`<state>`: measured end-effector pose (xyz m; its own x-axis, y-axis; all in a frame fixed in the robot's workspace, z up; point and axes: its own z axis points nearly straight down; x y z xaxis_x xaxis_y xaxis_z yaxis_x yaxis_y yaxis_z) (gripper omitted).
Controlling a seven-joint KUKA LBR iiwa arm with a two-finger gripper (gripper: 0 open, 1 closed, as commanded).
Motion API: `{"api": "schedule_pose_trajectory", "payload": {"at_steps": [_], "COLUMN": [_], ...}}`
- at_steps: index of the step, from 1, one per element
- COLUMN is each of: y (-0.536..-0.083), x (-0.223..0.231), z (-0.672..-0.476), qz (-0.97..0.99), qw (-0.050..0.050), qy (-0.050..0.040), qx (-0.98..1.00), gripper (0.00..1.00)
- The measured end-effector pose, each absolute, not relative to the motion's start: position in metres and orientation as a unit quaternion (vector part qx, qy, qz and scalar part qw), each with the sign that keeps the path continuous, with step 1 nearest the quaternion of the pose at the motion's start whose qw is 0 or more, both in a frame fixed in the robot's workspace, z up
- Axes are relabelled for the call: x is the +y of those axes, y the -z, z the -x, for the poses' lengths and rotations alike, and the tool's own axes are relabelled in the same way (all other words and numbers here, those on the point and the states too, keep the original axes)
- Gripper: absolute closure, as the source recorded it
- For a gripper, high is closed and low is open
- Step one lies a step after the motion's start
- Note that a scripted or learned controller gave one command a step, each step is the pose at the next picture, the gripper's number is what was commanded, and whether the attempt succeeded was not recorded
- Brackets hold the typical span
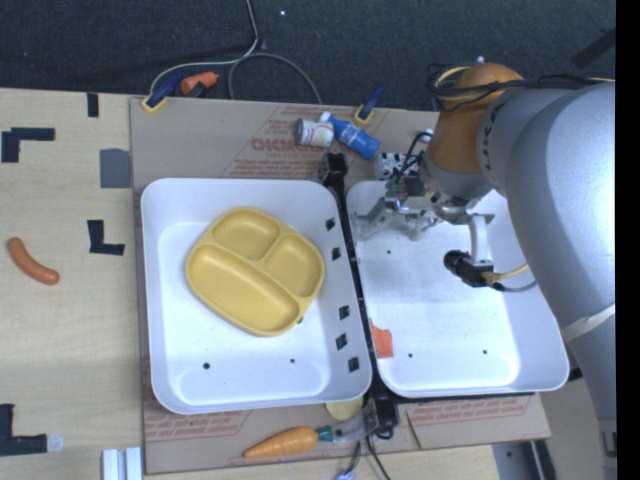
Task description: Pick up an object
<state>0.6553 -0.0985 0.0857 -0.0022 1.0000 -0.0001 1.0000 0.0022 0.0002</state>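
Two white bins are seen on a cardboard-covered bench. A yellow tray lies in the left bin. The gripper is placed over the right bin, at its back.

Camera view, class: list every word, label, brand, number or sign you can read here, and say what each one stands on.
Red printing along the top edge of the cardboard sheet under the bins: upside down and blurred, not readable.
Red printing on the cardboard's lower edge: too faint to read.
Label on the small blue and white bottle: too small to read.
No text can be read on the yellow divided plate or the white bins.
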Motion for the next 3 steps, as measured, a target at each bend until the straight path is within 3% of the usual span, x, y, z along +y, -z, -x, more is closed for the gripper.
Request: {"api": "schedule_pose_trajectory", "payload": {"at_steps": [1,2,3], "y": [-0.085,-0.160,-0.126], "x": [-0.095,-0.144,-0.093], "z": [-0.662,-0.669,-0.630], "qz": [-0.707,-0.708,-0.706], "qw": [0.001,0.003,-0.003], "qy": [0.0000,-0.0010,0.0018], "qx": [0.707,0.706,0.708], "gripper": [0.00,0.00,0.00]}}
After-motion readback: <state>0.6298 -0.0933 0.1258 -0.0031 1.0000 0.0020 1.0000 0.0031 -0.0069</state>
